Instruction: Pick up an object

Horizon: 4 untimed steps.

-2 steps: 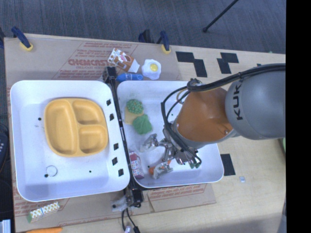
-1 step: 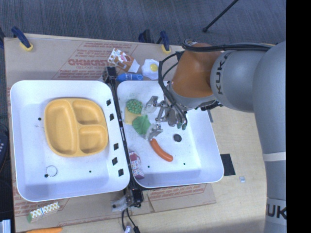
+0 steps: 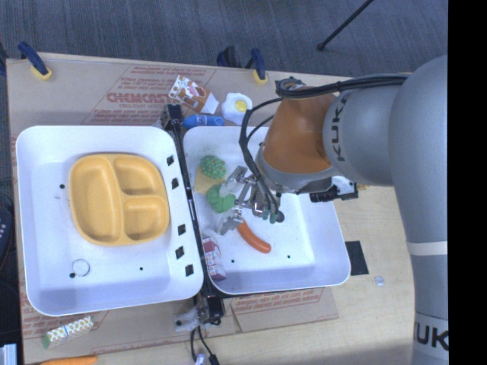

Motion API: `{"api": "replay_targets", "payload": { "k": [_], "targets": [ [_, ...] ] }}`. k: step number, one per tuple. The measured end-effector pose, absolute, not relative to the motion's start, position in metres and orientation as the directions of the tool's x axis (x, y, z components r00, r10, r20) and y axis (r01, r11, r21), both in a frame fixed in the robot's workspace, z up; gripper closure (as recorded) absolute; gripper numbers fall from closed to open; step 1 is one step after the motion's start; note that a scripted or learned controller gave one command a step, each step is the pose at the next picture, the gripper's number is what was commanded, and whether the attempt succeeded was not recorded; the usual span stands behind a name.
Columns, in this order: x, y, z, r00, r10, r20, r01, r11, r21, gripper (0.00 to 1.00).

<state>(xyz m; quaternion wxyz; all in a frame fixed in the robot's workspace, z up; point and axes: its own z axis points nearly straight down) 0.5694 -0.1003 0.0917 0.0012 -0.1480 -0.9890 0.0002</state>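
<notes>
My gripper (image 3: 233, 200) is low in the right bin (image 3: 323, 253), under the arm's orange band. It stands open, one fingertip (image 3: 237, 176) toward the far side and the other toward the near side. A small green toy (image 3: 219, 200) lies on the bin floor just left of the gap between them, and nothing is gripped. A green bumpy vegetable (image 3: 213, 166) rests on a yellow wedge (image 3: 202, 181) just beyond. An orange carrot-like piece (image 3: 256, 239) lies by the near fingertip. A red and white packet (image 3: 213, 260) sits at the bin's near left corner.
The left bin (image 3: 34, 204) holds a yellow divided plate (image 3: 118, 198). Behind the bins on the cardboard lie a snack packet (image 3: 187, 91), a blue item (image 3: 202, 120) and a toy fried egg (image 3: 238, 105). Blue clamps (image 3: 34, 59) grip the bench's far edge.
</notes>
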Motion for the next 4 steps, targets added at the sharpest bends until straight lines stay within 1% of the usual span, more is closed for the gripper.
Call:
{"api": "replay_targets", "payload": {
  "k": [1, 2, 3, 4],
  "targets": [
    [0.531, -0.107, 0.091, -0.971, 0.238, 0.003, 0.238, 0.971, 0.000, 0.00],
    [0.507, -0.092, 0.091, -1.000, -0.009, 0.003, -0.009, 1.000, 0.001, 0.00],
    [0.515, -0.090, 0.092, -0.991, -0.134, -0.001, -0.134, 0.991, 0.000, 0.00],
    [0.528, -0.092, 0.092, -0.999, -0.050, -0.001, -0.050, 0.999, 0.000, 0.00]
  ]
}}
